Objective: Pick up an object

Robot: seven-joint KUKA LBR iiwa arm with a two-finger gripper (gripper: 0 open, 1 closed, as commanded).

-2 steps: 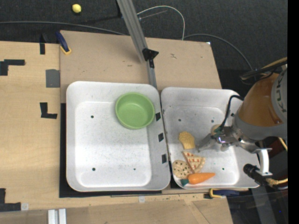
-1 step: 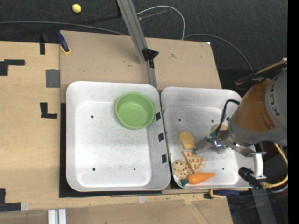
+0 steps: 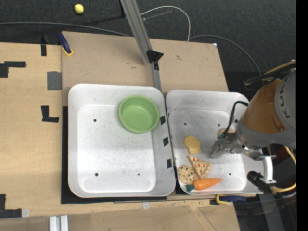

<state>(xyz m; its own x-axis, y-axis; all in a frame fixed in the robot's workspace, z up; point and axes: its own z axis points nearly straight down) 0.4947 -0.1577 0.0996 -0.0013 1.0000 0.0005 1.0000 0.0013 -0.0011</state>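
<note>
Right now the gripper (image 3: 219, 148) hangs low in the right bin (image 3: 202, 100), over bare floor; I can't tell how its jaws stand. Nearest is the pizza slice (image 3: 199, 166), just down and left of it (tip pointing lower-left). Below that, the carrot (image 3: 208, 183) lies roughly left-right, tapering rightward.

Arm (image 3: 276, 114) cut off at right edge; jaws' gap unclear.
</note>
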